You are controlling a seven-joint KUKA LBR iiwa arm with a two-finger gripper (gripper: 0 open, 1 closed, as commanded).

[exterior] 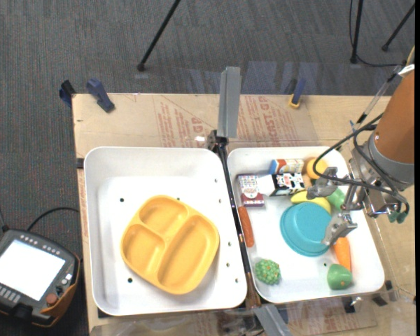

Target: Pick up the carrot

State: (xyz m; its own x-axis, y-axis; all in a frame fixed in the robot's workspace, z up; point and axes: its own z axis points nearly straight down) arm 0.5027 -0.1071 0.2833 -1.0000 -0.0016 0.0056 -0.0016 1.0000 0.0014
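- While the two-finger metal gripper [338, 225] hangs released just above it, nothing is held.
- Small orange plastic carrot [343, 253] is seen by the right bin's right wall [375, 250].
- Judged light, stiff, slippery; best pinched mid-body.

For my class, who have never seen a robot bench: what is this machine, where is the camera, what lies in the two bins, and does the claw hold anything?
One camera looks down at a slant on a bench with two shallow white bins. The machine is a robot arm, grey with an orange band, reaching in from the right. Its claw hangs over the right bin, just above the carrot it should pick up; I see nothing between its fingers. That bin also holds a blue bowl, a green broccoli-like toy, a green piece, small cartons and yellow pieces. The left bin holds a yellow divided plate.
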